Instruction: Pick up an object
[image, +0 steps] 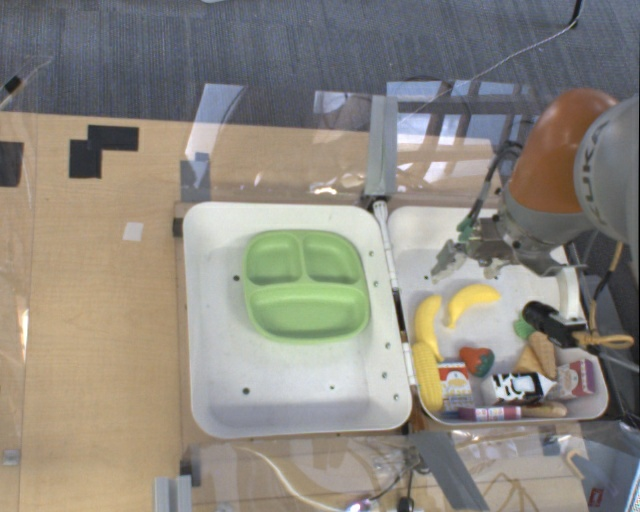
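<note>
A: Hovering is what is seen in the camera view: the gripper (462, 255) hangs over the upper part of the right bin (408, 232), with nothing seen between its fingers. The approach step is judged to be in hand; no object has been lifted yet.

B: Can the tool's state be told?

A: The fingers appear spread apart and nothing is pinched. The two dark tips are seen pointing down and to the left.

B: Which object is taken as the target, and where is it placed?

A: The small banana (468, 300) is judged the likeliest, since it lies just below the gripper in the middle of the right bin. Its long axis runs from lower left to upper right, with the curve arched upward and the right tip pointing toward the bin's right side. A second, longer banana (427, 322) is laid beside it, nearly upright in the view, above a corn cob (427, 378).

B: What is called for next?

A: A descent is needed, with the jaws turned across the banana's long axis, so that it is closed on over its narrow width. The green tray (304, 284) in the left bin (210, 330) is left out of it.
</note>
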